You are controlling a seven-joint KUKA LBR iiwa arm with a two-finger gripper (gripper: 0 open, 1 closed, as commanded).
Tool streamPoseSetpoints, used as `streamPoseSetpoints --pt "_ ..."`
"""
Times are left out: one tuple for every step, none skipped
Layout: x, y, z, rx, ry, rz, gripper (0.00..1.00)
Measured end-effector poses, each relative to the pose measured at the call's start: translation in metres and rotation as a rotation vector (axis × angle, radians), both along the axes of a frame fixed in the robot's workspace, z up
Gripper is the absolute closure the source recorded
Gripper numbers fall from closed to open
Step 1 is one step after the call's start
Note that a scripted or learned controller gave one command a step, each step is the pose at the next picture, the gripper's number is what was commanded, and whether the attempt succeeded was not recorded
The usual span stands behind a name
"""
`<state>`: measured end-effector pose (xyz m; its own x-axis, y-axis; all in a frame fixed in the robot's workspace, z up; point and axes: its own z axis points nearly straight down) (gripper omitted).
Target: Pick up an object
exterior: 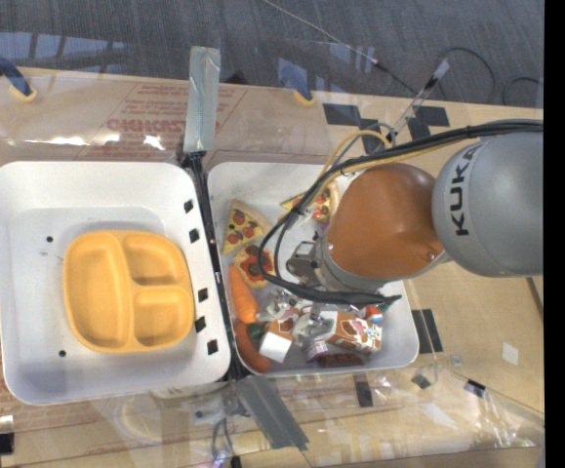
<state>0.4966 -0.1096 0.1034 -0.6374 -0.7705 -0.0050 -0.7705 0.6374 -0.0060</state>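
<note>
I see my claw (306, 331) low in the right bin (411, 334), down among the toy food; I cannot tell its state. A carrot (244, 300) lies just left of it, a pizza slice (242, 226) beyond. A yellow divided plate (126, 290) sits in the left bin (19, 261).

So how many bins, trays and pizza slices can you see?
Bins: 2, the left and the right
Yellow tray: 1, in the left bin
Pizza slice: 1, in the right bin
Total: 4
More toys lie jumbled under the arm, too hidden to count.
</note>
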Motion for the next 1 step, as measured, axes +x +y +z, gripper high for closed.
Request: streamPoseSetpoints --pt "0.0601 -0.0019 0.1814 -0.003 -0.001 0.044 1.0"
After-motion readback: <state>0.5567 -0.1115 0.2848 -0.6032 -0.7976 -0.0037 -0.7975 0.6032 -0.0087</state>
